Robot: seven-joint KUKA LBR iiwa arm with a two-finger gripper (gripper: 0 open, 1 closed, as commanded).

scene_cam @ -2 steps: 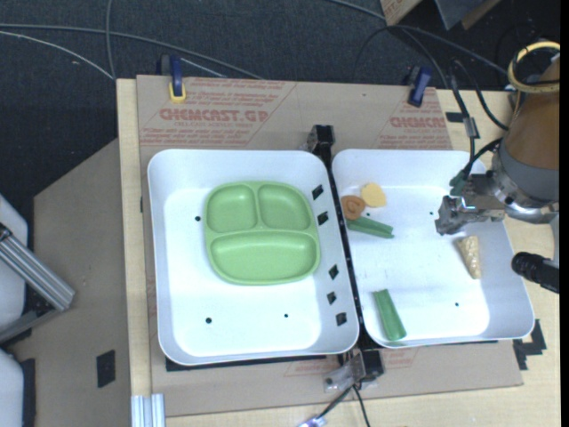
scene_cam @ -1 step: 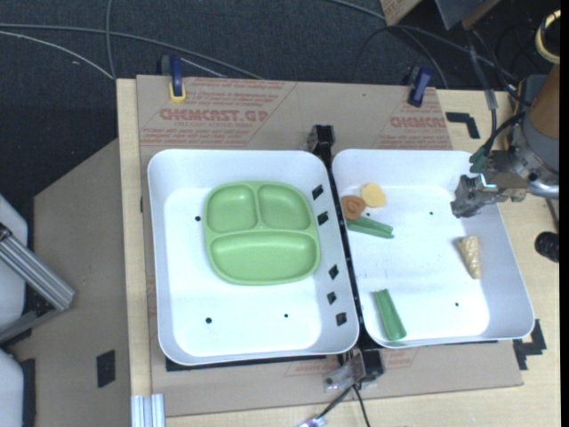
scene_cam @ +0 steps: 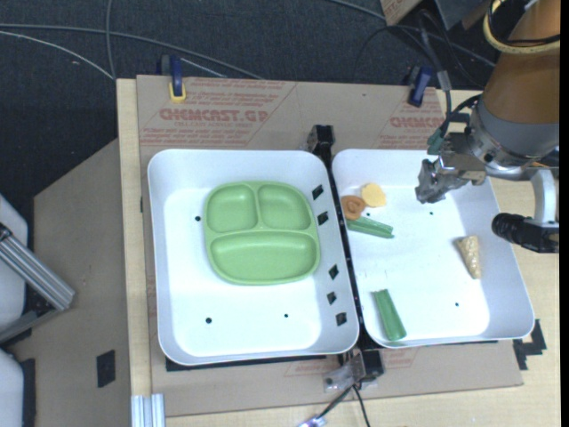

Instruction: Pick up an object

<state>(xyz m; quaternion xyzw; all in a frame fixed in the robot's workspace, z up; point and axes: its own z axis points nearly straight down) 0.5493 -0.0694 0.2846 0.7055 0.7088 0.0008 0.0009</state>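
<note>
Near edge first: a green stick (scene_cam: 388, 315) lies close to the front rim of the right bin (scene_cam: 508, 314), slightly tilted, with bare white floor around it. Left bin (scene_cam: 169, 265) holds a green three-compartment plate (scene_cam: 261, 232) sitting toward the back-centre, wide open floor in front of it. Mid right bin: a tan cone-shaped piece (scene_cam: 470, 255) near the right wall, well apart from everything else; a second green stick (scene_cam: 370, 228) lies angled by the divider, just beside an orange round piece (scene_cam: 355, 206) and a yellow piece (scene_cam: 374, 195); those three are clustered, possibly touching, hard to tell. Big clear patch in the bin's centre. Farther back, the gripper (scene_cam: 429, 191) hangs over the rear of the right bin, to the right of the yellow piece, nothing visibly between its tips. Jaw spread: can't tell, the tips are dark and blurred together. Arm is cut off at the frame's right edge.
</note>
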